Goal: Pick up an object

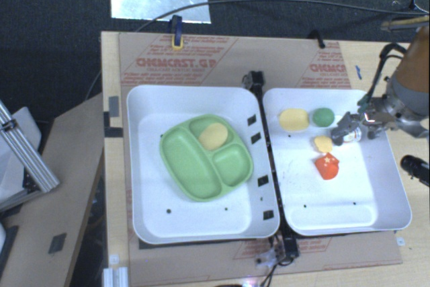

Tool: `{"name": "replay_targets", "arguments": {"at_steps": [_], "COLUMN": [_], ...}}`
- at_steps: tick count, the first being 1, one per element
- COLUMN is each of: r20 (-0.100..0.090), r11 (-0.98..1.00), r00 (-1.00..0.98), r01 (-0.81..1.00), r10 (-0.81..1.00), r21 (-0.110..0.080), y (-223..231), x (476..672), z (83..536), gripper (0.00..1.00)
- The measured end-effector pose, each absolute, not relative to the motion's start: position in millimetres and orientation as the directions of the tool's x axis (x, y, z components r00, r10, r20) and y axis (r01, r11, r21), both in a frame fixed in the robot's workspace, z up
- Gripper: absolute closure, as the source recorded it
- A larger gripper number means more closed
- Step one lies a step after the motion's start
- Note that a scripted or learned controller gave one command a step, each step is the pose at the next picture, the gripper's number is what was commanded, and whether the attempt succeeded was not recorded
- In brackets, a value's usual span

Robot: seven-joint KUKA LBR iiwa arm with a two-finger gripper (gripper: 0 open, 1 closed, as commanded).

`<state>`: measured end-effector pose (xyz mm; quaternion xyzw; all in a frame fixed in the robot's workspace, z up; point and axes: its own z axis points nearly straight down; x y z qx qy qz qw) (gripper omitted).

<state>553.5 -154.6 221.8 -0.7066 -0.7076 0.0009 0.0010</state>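
End effector (pixel 346 133) low over right bin (pixel 376 212), just beside small yellow piece (pixel 323 144); grip state can't tell. Red item (pixel 327 167) below it, yellow lump (pixel 293 119) & green ball (pixel 323 116) near top. Left bin (pixel 144 212): green tray (pixel 195 171) w/ yellow item (pixel 213 136)

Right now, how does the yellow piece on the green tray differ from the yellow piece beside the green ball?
The tray piece sits in a compartment of the green tray in the left bin; the other piece lies on the right bin's floor. The tray piece looks rounder, the other flatter and wider. Both are pale yellow.
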Motion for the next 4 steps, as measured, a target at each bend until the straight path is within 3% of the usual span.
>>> {"name": "replay_targets", "arguments": {"at_steps": [1,2,3,4], "r20": [0.001,0.001,-0.002,-0.002], "r11": [0.001,0.001,0.001,0.004], "r00": [-0.001,-0.001,-0.001,-0.004], "r01": [1.0,1.0,1.0,1.0], "r10": [1.0,1.0,1.0,1.0], "r21": [-0.003,-0.003,0.004,0.006], "y": [-156.1,-160.0,-160.4,-163.0], "x": [562.7,557.8,559.7,562.1], "z": [165.8,121.9,135.2,178.9], "gripper": [0.0,0.0,1.0,1.0]}}
